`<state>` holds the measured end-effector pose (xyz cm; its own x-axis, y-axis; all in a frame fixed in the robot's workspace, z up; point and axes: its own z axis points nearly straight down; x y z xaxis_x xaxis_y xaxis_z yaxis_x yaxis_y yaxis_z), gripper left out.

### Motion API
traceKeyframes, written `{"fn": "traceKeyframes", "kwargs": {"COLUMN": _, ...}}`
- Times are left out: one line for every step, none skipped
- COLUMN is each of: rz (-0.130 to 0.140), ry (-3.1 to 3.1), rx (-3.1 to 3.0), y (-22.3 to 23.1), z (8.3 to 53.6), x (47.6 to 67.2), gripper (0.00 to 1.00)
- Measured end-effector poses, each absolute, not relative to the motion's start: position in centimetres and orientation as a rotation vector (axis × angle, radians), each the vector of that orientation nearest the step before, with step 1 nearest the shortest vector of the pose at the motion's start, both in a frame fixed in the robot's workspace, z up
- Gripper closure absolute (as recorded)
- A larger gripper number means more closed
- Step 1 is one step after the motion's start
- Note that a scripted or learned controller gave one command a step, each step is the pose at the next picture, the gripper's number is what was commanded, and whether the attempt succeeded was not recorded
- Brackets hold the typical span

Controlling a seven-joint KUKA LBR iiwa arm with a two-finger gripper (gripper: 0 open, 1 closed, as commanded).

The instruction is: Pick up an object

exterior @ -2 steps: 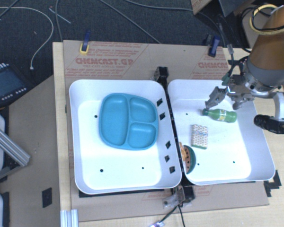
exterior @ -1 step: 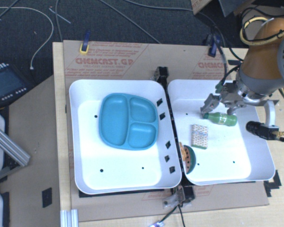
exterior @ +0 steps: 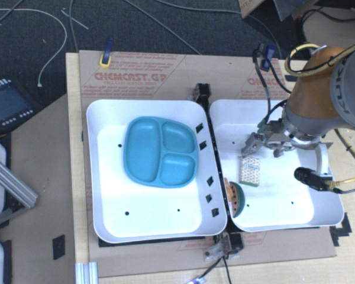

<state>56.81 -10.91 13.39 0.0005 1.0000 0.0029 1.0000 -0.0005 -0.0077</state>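
view: camera view, slanted look down onto the desk (exterior: 53, 158)
cardboard sheet (exterior: 142, 70): flat on the desk under both bins, red print along the far edge
blue clamp (exterior: 107, 53): on the sheet's far left edge
left bin (exterior: 106, 212): shallow, white, rounded corners, set against the right bin
blue divided plate (exterior: 160, 152): flat in the left bin, three compartments, in the far half, apart from every wall
black clips (exterior: 210, 182): in a row along the wall shared by the two bins
right bin (exterior: 319, 215): shallow, white, under the arm's reach
patterned packet (exterior: 249, 171): small, pale, rectangular, speckled print; flat on the floor of the right bin, left half, apart from the walls
green and orange thing (exterior: 234, 197): rounded, against the right bin's left wall near the front corner, just beside the packet's near edge, partly hidden by the rim; kind unclear
arm (exterior: 316, 96): grey with an orange band, in from the right over the far part of the right bin
claw (exterior: 252, 148): low over the right bin, aimed leftward, tip just above the far edge of the patterned packet; touching or apart cannot be told
claw state: wide or narrow cannot be told from this angle
cables (exterior: 53, 34): loose on the dark floor beyond the desk
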Motion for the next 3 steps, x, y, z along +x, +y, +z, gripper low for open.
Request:
{"fn": "traceKeyframes", "kwargs": {"rz": -0.002, "ry": -2.22, "rx": -2.222, "y": -11.0, "z": 14.9, "x": 57.0, "gripper": 1.0}}
{"fn": "traceKeyframes", "kwargs": {"rz": -0.006, "ry": -2.226, "rx": -2.225, "y": -11.9, "z": 20.5, "x": 57.7, "gripper": 1.0}}
{"fn": "traceKeyframes", "kwargs": {"rz": -0.006, "ry": -2.226, "rx": -2.224, "y": -11.8, "z": 24.9, "x": 58.0, "gripper": 1.0}}
